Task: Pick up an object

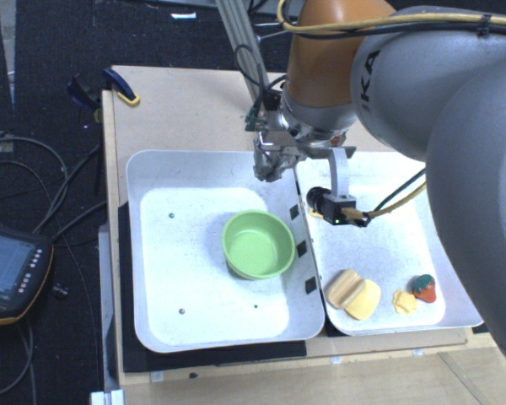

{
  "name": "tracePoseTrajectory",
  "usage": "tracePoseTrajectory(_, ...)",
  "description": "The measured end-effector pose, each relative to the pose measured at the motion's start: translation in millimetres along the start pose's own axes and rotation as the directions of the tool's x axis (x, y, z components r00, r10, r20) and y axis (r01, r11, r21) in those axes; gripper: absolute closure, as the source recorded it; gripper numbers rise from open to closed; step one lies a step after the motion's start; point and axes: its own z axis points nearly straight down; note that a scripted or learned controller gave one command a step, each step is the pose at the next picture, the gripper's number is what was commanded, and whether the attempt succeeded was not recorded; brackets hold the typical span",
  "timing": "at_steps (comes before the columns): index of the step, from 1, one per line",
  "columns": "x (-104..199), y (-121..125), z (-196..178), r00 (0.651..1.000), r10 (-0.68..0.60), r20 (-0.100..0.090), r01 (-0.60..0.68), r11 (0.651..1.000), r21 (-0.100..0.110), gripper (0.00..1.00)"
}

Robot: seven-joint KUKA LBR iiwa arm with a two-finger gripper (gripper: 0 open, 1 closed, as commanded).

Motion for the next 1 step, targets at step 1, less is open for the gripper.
tracePoseTrajectory(1,-3.0,0.4,0.1,1.0,0.005,0.001,-0.005,1.0,0.0,0.0)
